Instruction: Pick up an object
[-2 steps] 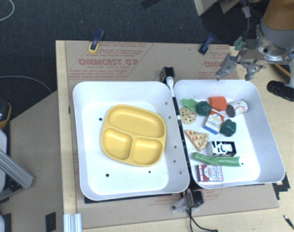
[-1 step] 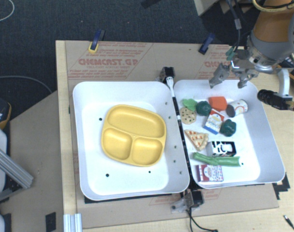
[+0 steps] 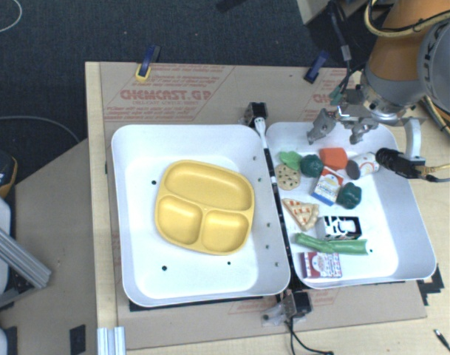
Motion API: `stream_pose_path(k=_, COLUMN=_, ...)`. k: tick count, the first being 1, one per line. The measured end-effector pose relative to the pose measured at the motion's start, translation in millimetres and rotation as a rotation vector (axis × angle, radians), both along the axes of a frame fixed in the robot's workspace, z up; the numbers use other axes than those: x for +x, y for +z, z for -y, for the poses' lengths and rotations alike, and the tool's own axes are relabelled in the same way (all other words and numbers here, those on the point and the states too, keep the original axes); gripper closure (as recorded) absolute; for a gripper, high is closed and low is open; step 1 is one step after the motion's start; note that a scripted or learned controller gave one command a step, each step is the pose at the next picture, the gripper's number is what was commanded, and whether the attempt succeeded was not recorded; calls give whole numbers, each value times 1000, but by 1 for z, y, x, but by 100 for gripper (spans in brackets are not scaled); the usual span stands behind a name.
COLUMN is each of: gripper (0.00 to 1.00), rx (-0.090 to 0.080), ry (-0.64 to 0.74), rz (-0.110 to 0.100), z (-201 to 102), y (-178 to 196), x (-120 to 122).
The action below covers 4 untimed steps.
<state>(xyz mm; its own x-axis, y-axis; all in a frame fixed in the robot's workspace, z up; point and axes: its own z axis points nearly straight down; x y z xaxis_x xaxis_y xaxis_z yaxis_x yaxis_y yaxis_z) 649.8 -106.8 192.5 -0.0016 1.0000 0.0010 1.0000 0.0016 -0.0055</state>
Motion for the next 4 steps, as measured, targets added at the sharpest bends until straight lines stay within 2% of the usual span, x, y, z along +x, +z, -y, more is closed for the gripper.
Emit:
stream_pose_path(k=2, gripper=0, rx=0, ry=-1, rz=0, z=1, y=-88, x=-3)
stream_pose_path(k=3, gripper=0, rx=-5, ry=-2, rz=13, z=3, y=-100, x=1)
stream_pose_path(k=4, gripper=100, rx=-6, ry=-2, rz=22, z=3, y=-88, x=3)
